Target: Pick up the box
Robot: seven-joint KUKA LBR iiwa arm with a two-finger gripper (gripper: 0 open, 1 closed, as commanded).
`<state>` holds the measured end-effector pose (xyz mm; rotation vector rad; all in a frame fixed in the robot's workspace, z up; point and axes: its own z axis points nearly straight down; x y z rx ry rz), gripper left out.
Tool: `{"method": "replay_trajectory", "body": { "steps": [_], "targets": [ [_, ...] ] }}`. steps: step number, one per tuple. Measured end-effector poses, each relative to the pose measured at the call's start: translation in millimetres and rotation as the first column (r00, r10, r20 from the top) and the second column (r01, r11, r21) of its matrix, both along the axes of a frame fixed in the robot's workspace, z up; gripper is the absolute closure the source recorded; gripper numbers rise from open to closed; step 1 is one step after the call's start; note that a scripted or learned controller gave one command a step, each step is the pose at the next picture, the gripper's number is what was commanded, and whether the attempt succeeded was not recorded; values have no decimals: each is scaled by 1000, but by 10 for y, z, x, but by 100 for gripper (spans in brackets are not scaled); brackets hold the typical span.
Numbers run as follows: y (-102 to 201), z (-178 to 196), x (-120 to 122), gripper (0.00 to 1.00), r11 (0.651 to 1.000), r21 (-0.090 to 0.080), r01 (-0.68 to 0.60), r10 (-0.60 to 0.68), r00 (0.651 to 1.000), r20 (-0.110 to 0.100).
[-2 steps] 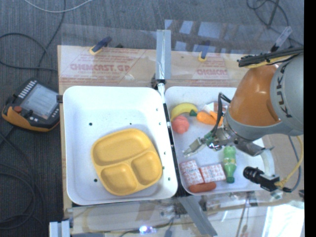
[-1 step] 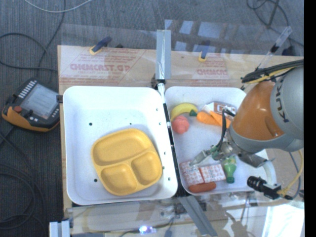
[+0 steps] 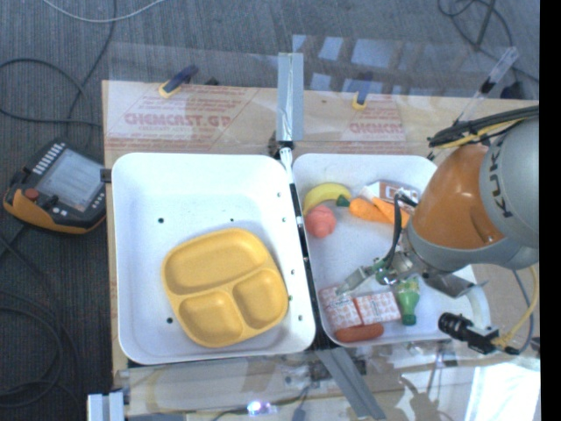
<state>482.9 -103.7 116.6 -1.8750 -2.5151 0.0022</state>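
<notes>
Sausage: we see a red sausage-like piece nearest us, lying along the front wall of the right bin, just below the box.
Box: we find the box flat on the floor of the right bin, near the front, a pale carton with pink and red print, its long side running left to right; nothing grips it.
Green bottle: we see a small green bottle-shaped toy touching the right end of the box.
Gripper: we see it low over the right bin, just above and behind the box, with a grey finger slanting down to the left toward the box; we cannot tell whether the fingers are apart or together, and we see nothing between them.
Arm: we see the grey body with its orange band covering the right part of the right bin.
Yellow tray: we see a three-compartment tray lying in the left bin, toward its front right.
Peach: we see a pink round fruit near the right bin's left wall.
Banana: we see it just behind the peach.
Carrot: we see an orange piece right of the banana, beside a small carton at the back wall.
Pendant: we see an orange-edged handheld controller on the floor, left of the bench.
</notes>
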Motion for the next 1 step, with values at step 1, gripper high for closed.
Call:
{"method": "replay_trajectory", "body": {
  "steps": [1],
  "targets": [
    [0,0,0,0,1000,0,0,0,1000,0]
  ]
}}
